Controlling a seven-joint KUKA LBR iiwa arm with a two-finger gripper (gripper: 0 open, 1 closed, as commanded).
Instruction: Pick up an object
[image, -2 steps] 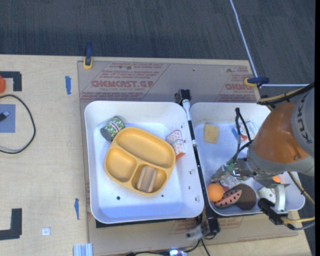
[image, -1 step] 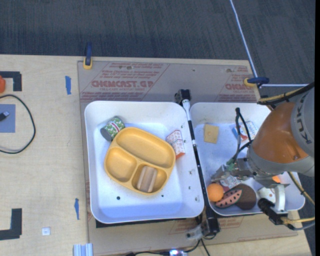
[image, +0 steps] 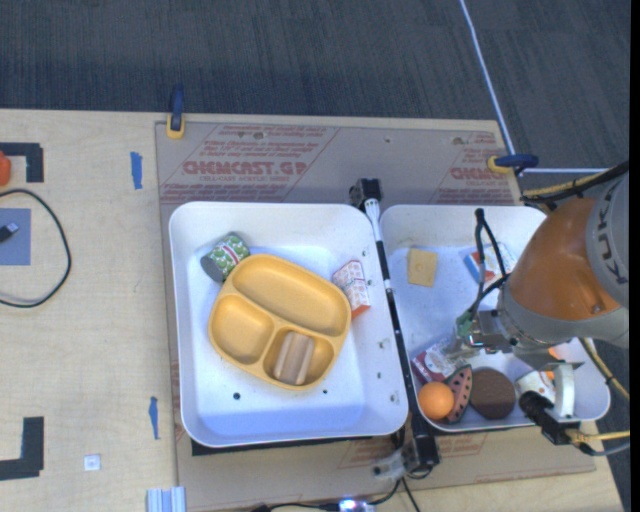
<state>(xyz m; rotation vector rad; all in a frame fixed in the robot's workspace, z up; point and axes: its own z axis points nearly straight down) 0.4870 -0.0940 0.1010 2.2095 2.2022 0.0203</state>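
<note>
Orange ball (image: 435, 400) sits at near left corner of right bin (image: 445, 232), touching a dark brown round object (image: 492, 393) on its right. I see the gripper (image: 470, 340) low over a red-white packet (image: 437, 361) just behind; can't tell its state. Yellow divided tray (image: 280, 317) in left bin (image: 195, 330)

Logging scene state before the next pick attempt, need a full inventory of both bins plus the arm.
Bins: 2, white, side by side; left bin, right bin.
Divided tray: 1, yellow, left bin centre; a brownish item lies in its lower compartment.
Green packet: 1, left bin, upper left, beside the tray.
Red-and-white packet: 1, left bin, right of the tray.
Tan square: 1, right bin, upper area.
Orange ball: 1, right bin, lower left.
Dark brown round object: 1, right bin, bottom.
Arm: 1, grey with an orange band, over the right bin.
</note>
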